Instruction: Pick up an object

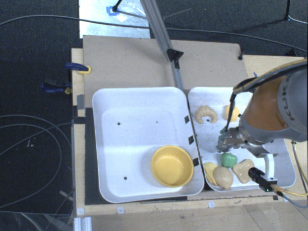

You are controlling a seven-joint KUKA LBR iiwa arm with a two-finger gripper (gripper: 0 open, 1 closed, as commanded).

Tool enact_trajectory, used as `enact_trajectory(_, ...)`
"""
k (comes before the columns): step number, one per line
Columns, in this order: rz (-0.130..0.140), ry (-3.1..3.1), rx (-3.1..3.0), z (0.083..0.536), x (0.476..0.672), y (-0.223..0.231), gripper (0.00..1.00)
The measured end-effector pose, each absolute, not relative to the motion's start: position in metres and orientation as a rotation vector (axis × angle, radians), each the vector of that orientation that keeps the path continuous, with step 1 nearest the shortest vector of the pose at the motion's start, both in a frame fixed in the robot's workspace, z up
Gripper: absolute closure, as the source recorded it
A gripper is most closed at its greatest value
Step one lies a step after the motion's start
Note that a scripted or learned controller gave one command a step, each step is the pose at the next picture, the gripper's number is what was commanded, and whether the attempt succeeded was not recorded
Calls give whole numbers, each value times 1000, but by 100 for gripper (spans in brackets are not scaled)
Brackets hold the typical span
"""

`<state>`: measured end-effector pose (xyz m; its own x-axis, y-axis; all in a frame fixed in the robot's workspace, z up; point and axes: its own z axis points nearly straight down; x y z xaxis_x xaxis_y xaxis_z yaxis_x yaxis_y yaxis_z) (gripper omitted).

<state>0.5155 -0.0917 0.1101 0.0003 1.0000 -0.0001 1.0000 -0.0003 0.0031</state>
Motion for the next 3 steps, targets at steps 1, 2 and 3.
enact_trajectory(1, 5, 2223, 2213, 156, 524, -94, 100)
enact_trajectory(2, 7, 2223, 2211, 220, 525, -93, 100)
enact_trajectory(3, 3, 2226, 2214, 235, 526, -93, 100)
